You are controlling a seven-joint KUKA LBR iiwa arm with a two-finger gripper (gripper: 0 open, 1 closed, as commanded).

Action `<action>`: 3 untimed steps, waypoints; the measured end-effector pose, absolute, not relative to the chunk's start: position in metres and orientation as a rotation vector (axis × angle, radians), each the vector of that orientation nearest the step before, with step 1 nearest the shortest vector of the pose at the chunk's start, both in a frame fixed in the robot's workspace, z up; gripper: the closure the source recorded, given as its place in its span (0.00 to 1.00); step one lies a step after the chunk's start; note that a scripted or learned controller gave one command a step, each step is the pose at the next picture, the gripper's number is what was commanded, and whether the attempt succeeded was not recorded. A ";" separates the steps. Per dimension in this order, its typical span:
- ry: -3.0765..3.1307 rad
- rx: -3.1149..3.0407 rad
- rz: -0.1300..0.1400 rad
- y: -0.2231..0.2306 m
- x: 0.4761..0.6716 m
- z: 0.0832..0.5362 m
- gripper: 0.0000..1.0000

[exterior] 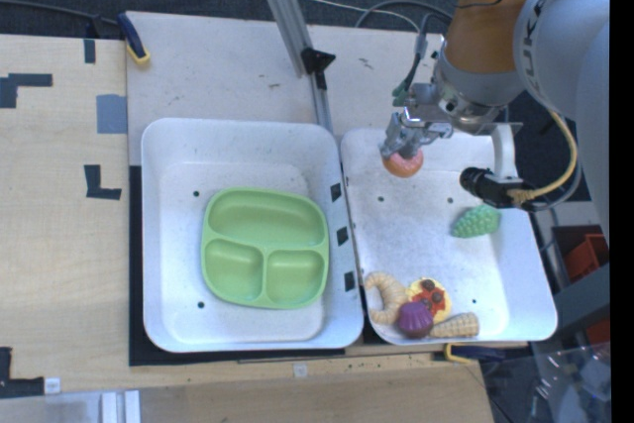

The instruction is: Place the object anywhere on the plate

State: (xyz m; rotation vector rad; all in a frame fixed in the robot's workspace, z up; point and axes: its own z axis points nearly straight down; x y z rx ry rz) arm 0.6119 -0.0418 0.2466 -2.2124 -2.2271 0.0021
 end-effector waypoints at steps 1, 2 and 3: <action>-2.228 -2.211 0.000 0.014 0.606 0.252 1.00; -2.226 -2.213 0.002 0.059 0.604 0.248 1.00; -2.228 -2.211 0.001 0.110 0.594 0.251 1.00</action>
